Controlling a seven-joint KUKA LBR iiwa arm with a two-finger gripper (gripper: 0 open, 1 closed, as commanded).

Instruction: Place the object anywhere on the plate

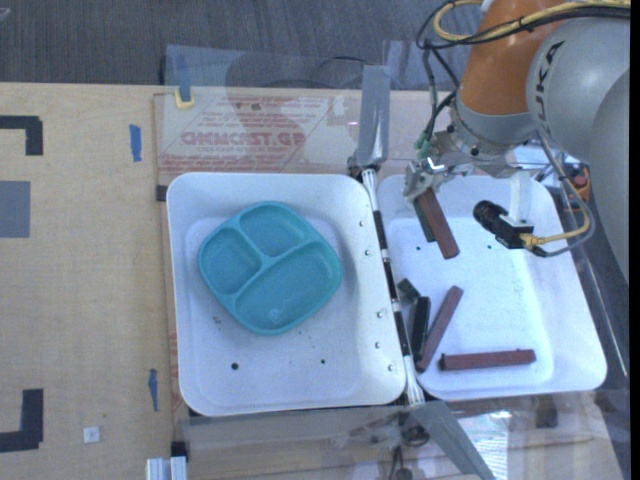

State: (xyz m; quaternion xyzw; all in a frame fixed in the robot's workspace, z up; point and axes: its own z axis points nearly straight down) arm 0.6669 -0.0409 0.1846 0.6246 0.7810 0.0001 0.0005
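A teal divided plate [268,266] lies in the left white bin [200,368]. Over the upper left part of the right bin [560,318], my gripper [424,180] is shut on the top end of a brown stick [438,226]. The stick hangs down and to the right from the fingers and looks lifted off the bin floor. The plate's compartments hold nothing.
Two more brown sticks lie in the right bin, one slanted [441,326] near the left wall and one flat [487,360] near the front. A dark small piece [414,308] sits beside the slanted stick. A raised divider [385,268] separates the bins.
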